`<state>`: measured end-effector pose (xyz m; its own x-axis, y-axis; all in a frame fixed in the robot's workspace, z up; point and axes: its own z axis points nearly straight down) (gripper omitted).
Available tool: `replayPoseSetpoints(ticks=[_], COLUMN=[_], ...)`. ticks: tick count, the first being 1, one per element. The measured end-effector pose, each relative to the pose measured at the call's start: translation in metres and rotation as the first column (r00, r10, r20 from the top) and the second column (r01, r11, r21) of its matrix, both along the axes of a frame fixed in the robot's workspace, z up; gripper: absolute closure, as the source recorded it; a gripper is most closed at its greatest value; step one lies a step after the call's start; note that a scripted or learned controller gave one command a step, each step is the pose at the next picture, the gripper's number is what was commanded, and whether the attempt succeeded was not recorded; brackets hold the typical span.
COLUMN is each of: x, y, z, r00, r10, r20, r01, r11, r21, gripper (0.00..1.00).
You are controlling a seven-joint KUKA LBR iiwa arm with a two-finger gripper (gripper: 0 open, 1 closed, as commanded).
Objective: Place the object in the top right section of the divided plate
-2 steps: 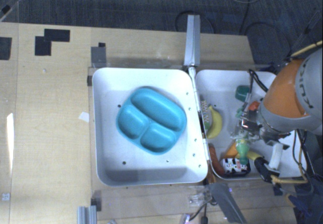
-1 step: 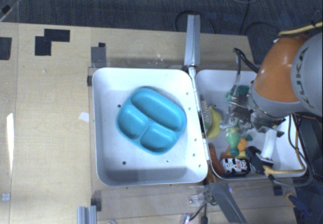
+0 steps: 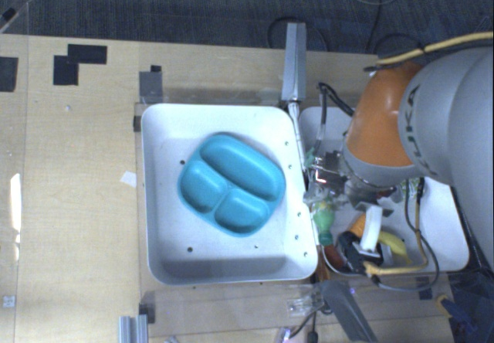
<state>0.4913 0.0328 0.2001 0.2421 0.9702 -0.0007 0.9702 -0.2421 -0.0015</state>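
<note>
Grey arm (image 3: 432, 125) overhangs right bin; blue divided plate (image 3: 231, 183) lies diagonally.

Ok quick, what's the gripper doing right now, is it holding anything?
Gripper: cannot be told. It is low over the right bin, by the edge next to the left bin, hidden under the arm's wrist. The blue divided plate sits in the left bin.
</note>
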Motion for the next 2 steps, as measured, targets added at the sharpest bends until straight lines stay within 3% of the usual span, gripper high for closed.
replayPoseSetpoints(ticks=[1,2], x=[0.006,0.008], y=[0.008,0.046], z=[0.022,0.003], r00=[0.999,0.998], r10=[0.048,-0.068], r20=[0.002,-0.001], r01=[-0.048,0.068], r11=[0.999,0.998], r21=[0.0,-0.001], gripper=[1.0,1.0])
